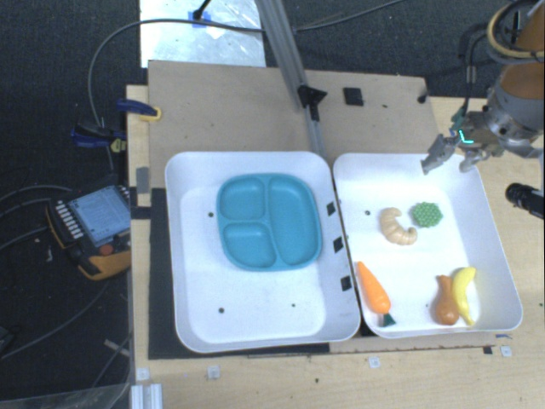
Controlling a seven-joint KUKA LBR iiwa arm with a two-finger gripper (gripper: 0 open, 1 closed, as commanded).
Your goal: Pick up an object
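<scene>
the arm [519, 83] comes in from the right edge of the view, grey with an orange band near the top, and its tool [453, 155] hangs over the far rim of the right bin [494, 228], near that bin's back corner. the two fingers of the tool are spread apart with nothing between them, so it is released and grasps no object; a small teal light glows just above the fingers. below it, inside the right bin, the objects lie scattered: a green broccoli floret [427, 215] sits nearest the tool, just beside a pale curled croissant [397, 227] on its left. an orange carrot [373, 290] with a dark green tip lies along the near left side of the same bin, close to the wall that meets the other bin. in the near right corner a yellow banana [465, 293] lies against a brown pear-shaped piece [444, 303], the two touching. none of these touches the tool. the left bin [196, 305] holds a blue divided plate [270, 221] with three compartments, set toward the far half of the bin. both bins rest side by side on a tan tabletop [230, 109]. a grey pole [285, 37] slants across the far part of the tabletop toward the gap between the bins. off the left of the tabletop, on dark carpet, lie cables and a small handheld device [92, 228] with an orange casing and a blue screen.
</scene>
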